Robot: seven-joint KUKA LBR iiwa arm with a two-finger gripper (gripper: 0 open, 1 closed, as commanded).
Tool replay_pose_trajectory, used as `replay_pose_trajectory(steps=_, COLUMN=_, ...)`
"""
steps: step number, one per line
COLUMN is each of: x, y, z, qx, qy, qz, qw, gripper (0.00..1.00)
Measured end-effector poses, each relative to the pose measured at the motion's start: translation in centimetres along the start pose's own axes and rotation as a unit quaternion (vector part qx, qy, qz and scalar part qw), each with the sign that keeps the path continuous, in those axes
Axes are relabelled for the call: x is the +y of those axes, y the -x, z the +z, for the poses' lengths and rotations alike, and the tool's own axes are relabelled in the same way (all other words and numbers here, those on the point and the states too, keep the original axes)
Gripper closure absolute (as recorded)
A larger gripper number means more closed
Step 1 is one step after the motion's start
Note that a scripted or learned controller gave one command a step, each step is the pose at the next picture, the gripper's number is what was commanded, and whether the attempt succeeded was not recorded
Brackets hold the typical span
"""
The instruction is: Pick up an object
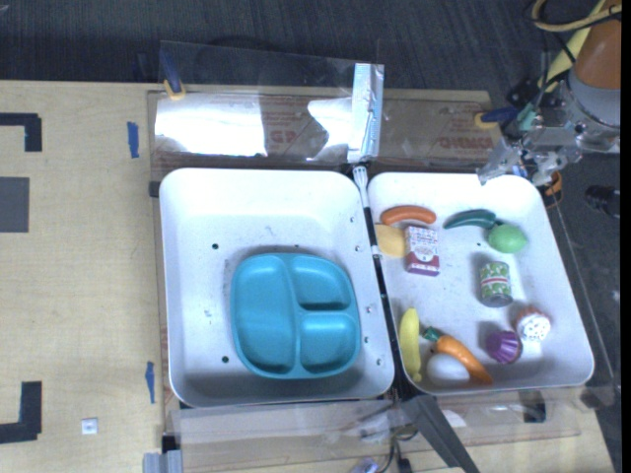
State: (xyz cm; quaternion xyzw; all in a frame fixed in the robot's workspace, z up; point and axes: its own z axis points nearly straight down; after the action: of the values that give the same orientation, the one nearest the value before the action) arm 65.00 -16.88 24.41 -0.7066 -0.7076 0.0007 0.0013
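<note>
The right bin (562,294) holds several toy foods. A hot dog (407,214), a yellow block (390,239) and a red-and-white carton (423,248) lie at its back left. A dark green vegetable (473,219) and a green lime (507,237) sit further right, with a green can (496,282) in front of them. Along the front lie a banana (409,341), a carrot (460,354), a white egg (446,368), a purple piece (502,345) and a white speckled piece (533,325). My gripper (515,162) hangs over the bin's back right corner, above and apart from the items.
The left bin (197,215) holds a blue divided tray (294,313). A clear plastic wall (266,106) stands behind the left bin. A raised rim (370,264) separates the two bins. Cables and the arm's orange band (596,57) fill the top right.
</note>
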Motion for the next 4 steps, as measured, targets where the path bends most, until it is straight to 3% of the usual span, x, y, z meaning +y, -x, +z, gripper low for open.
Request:
replay_pose_trajectory(steps=1, x=-7.3, y=0.9, z=15.0, qx=0.0, qy=-0.002, qz=0.01, qw=1.0, gripper=0.0)
replay_pose_trajectory(steps=2, x=-3.2, y=-0.5, z=13.1, qx=0.0, qy=0.001, qz=-0.038, qw=0.9993, gripper=0.0)
replay_pose_trajectory(steps=3, x=-9.2, y=2.9, z=15.8, qx=0.001, qy=0.002, qz=-0.018, qw=0.9998, gripper=0.0)
replay_pose_trajectory(steps=4, x=-6.1, y=4.1, z=15.6, qx=0.008, qy=0.002, qz=-0.083, qw=0.9965, gripper=0.0)
